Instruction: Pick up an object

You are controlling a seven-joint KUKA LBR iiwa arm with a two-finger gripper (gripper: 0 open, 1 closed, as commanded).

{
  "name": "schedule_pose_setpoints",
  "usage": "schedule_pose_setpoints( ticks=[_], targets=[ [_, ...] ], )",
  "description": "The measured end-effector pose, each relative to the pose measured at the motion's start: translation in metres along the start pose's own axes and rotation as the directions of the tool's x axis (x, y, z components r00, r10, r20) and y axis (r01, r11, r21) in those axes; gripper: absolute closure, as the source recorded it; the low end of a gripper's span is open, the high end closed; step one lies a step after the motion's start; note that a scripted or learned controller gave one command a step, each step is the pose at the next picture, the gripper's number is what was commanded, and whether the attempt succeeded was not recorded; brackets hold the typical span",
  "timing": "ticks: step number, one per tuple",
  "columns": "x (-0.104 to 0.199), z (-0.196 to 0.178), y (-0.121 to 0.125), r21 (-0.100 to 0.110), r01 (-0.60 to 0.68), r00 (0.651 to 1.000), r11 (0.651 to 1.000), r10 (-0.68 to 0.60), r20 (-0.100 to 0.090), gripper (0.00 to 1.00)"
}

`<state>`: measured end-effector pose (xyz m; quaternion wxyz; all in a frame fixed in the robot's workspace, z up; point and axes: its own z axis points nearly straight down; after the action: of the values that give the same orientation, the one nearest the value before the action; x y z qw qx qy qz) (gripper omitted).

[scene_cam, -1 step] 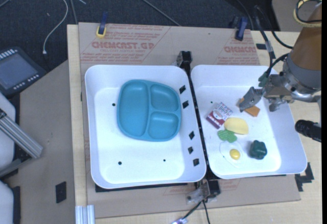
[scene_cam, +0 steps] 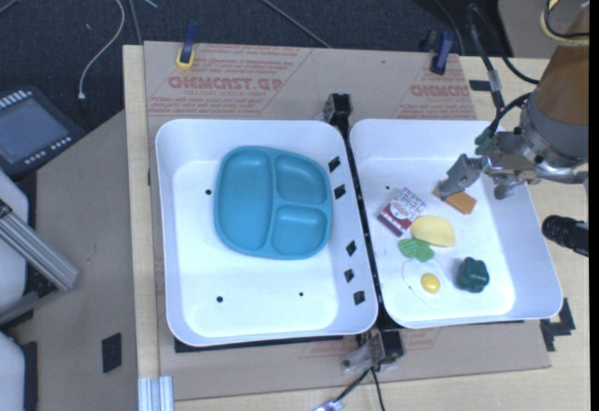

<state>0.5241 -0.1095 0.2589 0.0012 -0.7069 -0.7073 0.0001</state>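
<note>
My gripper (scene_cam: 481, 183) hangs over the back of the right bin (scene_cam: 533, 306), fingers spread open with nothing between them. One grey finger (scene_cam: 457, 179) sits just above and left of a small orange block (scene_cam: 460, 203). In front of the block lie a red-and-white snack packet (scene_cam: 401, 211), a yellow lemon-shaped piece (scene_cam: 433, 231), a green leafy piece (scene_cam: 416, 250), a toy fried egg (scene_cam: 428, 283) and a dark green pepper (scene_cam: 473, 275).
The left bin (scene_cam: 187, 306) holds a blue divided plate (scene_cam: 274, 203). A black clip-studded divider (scene_cam: 348, 212) separates the two bins. The arm's grey and orange body (scene_cam: 566, 100) comes in from the right, above the right bin's far corner.
</note>
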Motion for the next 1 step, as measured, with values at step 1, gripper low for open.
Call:
schedule_pose_setpoints(
  ticks=[1],
  targets=[
    [-0.0016, 0.0442, -0.0063, 0.004, -0.001, 1.000, 1.000, 0.001, -0.001, 0.00]
  ],
)
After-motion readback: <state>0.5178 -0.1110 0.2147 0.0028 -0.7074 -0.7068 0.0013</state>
